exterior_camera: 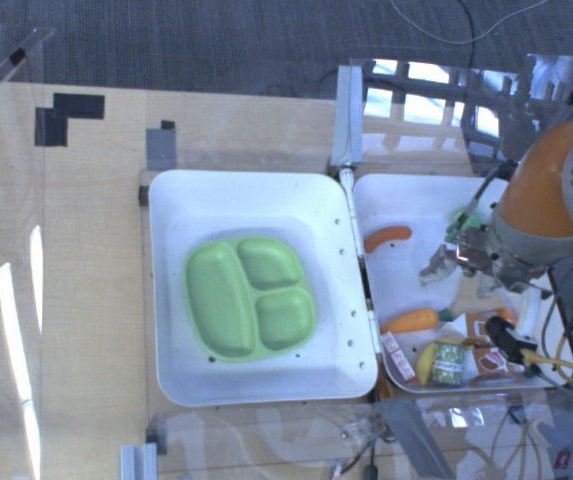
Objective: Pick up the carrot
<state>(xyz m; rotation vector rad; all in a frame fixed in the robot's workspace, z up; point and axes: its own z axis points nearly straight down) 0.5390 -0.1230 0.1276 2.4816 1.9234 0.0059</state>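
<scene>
Packets and small goods crowd the right bin's near edge, closest to the camera; their labels are too small to read. Starting at the left, pale bench carries black tape marks at its far side. Next comes the left bin, with a green tray of three compartments lying flat in its middle. Across the shared rim, the right bin holds a red sausage toward its far left. Nearer lies the carrot, orange, on its side, touching the packets at its right end. A yellow piece sits just beside the packets. Above and right of the carrot hangs the claw, apart from it, with nothing seen between its fingers; whether it is spread or clenched I cannot tell. Behind it rises the arm.
</scene>
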